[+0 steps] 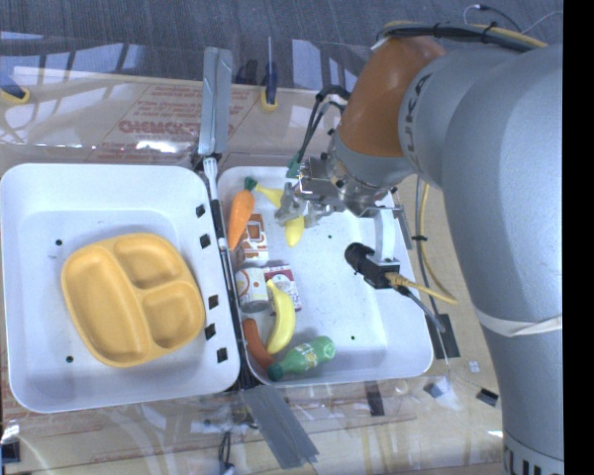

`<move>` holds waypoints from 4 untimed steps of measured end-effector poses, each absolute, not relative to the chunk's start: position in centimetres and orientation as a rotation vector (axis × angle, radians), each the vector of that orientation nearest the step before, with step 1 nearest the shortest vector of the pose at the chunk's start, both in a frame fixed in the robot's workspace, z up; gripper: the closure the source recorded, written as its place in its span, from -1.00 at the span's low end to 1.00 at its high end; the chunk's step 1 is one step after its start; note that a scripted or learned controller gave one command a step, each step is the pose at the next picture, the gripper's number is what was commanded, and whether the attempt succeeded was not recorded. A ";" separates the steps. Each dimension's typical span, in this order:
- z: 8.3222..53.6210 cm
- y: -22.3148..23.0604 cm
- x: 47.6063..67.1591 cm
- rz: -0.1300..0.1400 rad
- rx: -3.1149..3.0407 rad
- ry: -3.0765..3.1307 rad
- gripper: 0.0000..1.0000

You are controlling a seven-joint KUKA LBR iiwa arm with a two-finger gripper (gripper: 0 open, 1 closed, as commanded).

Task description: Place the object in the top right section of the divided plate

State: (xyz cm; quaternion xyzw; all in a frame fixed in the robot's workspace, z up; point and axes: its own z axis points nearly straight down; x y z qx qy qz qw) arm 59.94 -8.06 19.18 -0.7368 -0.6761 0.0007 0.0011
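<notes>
A yellow divided plate [75, 265] with three sections lies in the left bin [30, 196]. My gripper [298, 209] is low over the back of the right bin [406, 344], far from the plate. A small yellow item [294, 232] sits right under the gripper's tip, and another yellow piece [268, 195] lies just to its left. The wrist hides whether either one is gripped. An orange carrot [240, 218] lies along the right bin's left wall, close to the gripper.
Further down the right bin are two small cans [254, 250], a red and white packet [283, 287], a banana [280, 317], a brown sausage [254, 341] and a green bottle [304, 356]. A black fitting [368, 262] with a yellow cable hangs over the bin's middle.
</notes>
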 end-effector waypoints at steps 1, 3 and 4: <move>21.0 0.9 62.5 0.003 -2.375 -2.053 1.00; 9.9 13.8 57.4 -0.016 -2.922 -1.163 1.00; 12.4 20.3 54.6 -0.002 -2.904 -1.201 1.00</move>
